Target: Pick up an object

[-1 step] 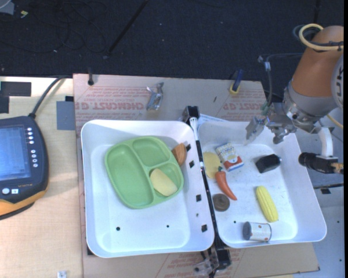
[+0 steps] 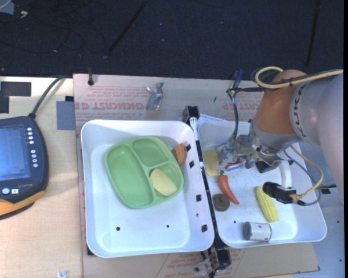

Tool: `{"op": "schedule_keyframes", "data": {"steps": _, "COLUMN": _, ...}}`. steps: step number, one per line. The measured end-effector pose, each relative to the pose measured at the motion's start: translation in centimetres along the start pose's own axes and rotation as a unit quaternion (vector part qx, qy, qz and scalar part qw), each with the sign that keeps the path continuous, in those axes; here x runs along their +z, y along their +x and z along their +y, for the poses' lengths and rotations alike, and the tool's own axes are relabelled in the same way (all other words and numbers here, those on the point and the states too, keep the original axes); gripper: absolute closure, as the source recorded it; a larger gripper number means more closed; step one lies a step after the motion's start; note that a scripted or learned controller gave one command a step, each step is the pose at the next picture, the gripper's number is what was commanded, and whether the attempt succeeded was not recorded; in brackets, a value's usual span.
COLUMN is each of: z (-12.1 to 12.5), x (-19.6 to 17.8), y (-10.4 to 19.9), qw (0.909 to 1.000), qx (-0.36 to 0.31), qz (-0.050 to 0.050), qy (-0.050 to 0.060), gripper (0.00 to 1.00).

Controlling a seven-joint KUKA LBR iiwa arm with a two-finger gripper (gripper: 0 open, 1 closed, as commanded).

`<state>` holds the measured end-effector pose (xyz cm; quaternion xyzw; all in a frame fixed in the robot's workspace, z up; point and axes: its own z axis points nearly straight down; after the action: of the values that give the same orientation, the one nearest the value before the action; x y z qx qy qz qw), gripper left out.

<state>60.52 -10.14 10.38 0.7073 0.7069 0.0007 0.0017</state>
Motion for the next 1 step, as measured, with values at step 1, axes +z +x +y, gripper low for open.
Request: {"op": "schedule_keyframes", "data": {"steps": 1, "z": -3.43, "x": 1.44, "y": 1.51, "qw": 1.0, "qx": 0.002, "qz": 0.0, "qy": 0.0, "gripper": 0.0}}
